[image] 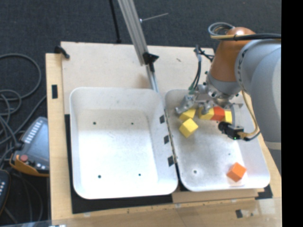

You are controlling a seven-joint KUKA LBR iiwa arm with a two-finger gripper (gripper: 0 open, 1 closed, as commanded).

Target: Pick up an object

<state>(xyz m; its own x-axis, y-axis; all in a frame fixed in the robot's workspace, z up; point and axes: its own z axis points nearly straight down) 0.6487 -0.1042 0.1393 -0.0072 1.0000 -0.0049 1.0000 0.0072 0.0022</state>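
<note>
The grey arm (258,74) reached into the right bin (213,174) from the right, its gripper (201,105) low over a cluster of blocks at the bin's far end. Whether the gripper was open or closed could not be told. Two yellow blocks showed near it, one (188,127) lying loose just below, another (188,114) close under the gripper, beside a red-orange block (218,113). A lone orange block (236,171) sat well apart near the front corner. The left bin (118,141) adjoined on the tabletop (94,60), behind which a metal post (135,27) rose.
</note>
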